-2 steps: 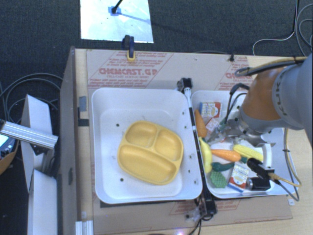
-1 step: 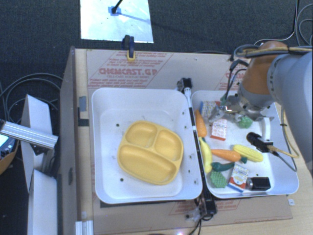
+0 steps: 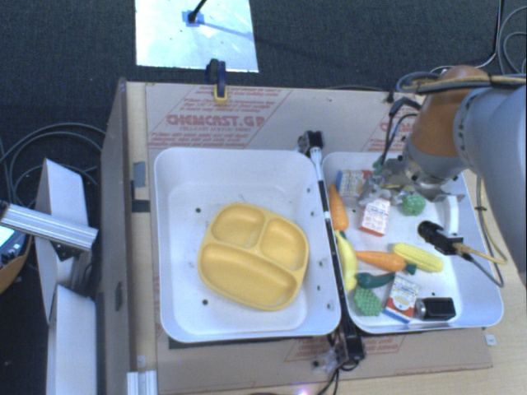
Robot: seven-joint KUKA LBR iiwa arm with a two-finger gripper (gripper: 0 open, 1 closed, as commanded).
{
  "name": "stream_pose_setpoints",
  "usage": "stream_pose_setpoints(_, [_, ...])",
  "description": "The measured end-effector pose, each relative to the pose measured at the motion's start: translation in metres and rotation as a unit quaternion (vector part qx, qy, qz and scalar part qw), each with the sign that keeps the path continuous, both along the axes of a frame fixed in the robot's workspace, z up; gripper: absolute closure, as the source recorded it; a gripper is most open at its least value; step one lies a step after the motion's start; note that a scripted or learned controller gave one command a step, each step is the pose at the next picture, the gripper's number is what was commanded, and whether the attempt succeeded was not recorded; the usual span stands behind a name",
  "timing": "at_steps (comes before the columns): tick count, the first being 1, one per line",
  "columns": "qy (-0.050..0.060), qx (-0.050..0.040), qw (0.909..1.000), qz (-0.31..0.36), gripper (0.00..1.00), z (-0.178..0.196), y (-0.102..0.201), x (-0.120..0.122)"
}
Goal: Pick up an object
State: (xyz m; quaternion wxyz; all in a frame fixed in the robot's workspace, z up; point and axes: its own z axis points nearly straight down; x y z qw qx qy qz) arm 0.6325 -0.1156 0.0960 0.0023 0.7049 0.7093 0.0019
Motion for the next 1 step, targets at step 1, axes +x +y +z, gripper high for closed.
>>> stream_pose_setpoints(1, [-0.001, 0.0015, 1.0000, 0.001, 1.00, 0.0943, 0.0538, -0.0395])
